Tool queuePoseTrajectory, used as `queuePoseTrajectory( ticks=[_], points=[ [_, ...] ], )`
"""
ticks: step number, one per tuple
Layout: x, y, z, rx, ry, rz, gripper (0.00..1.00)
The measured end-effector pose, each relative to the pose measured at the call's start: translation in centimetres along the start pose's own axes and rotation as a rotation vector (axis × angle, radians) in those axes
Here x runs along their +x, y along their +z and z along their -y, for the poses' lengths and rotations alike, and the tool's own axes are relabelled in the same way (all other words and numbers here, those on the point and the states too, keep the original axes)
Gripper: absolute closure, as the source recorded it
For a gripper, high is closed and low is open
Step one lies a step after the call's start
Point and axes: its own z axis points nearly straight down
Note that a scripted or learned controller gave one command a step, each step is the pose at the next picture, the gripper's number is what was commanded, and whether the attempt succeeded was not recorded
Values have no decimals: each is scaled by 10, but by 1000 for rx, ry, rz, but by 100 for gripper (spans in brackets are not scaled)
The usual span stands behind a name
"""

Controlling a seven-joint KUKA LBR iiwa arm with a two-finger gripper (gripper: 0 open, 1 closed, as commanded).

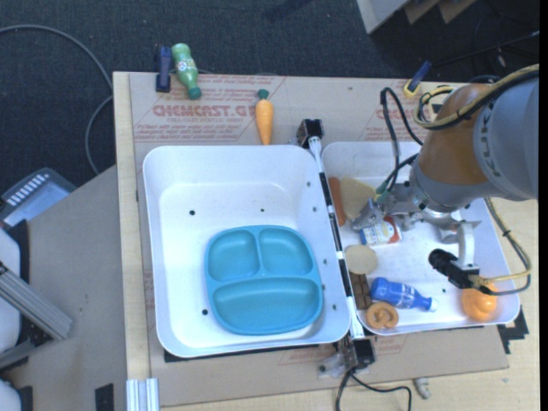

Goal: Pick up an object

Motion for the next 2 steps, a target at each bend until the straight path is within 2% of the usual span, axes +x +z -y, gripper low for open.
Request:
queuePoseTrajectory(
  ticks=[1, 2],
  points=[
    [0, -10, 0, -2, 1, 0, 100],
    [68, -100, 42, 0, -1, 0, 100]
  ],
)
